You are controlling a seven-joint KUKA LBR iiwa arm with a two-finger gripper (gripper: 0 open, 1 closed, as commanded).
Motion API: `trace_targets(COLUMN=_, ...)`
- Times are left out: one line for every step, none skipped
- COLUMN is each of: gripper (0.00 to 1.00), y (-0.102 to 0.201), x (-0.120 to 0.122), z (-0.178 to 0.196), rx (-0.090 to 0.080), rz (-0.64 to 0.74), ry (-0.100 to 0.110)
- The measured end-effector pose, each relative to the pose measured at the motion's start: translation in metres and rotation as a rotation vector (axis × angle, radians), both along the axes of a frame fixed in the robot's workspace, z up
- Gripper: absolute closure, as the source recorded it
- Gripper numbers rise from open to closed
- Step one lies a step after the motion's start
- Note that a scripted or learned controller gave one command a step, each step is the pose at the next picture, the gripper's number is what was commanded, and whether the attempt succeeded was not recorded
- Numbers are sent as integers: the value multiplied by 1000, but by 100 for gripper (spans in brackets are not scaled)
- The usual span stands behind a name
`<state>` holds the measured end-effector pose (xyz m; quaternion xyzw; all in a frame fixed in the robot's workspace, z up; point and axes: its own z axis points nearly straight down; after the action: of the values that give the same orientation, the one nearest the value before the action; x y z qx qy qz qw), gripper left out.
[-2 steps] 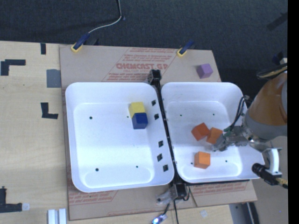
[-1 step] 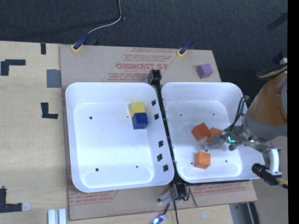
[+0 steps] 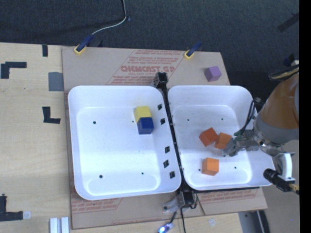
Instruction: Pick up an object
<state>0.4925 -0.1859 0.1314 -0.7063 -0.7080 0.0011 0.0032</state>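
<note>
Three orange blocks lie in the right bin: one near its middle, a second touching it on the right, and a third nearer the front wall. My gripper hangs low over the right side of that bin, its tip right beside the second orange block. In the left bin a yellow block and a blue block sit touching each other.
A purple block rests on the cardboard behind the right bin. The grey arm with its orange band fills the space right of the right bin. A black divider runs between the bins.
</note>
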Motion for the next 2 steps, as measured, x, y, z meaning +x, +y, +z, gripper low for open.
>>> trace_targets(gripper=0, y=0, x=0, z=0, rx=0, rz=0, ry=0)
trace_targets(gripper=100, y=1, x=0, z=9, rx=1, rz=1, ry=1)
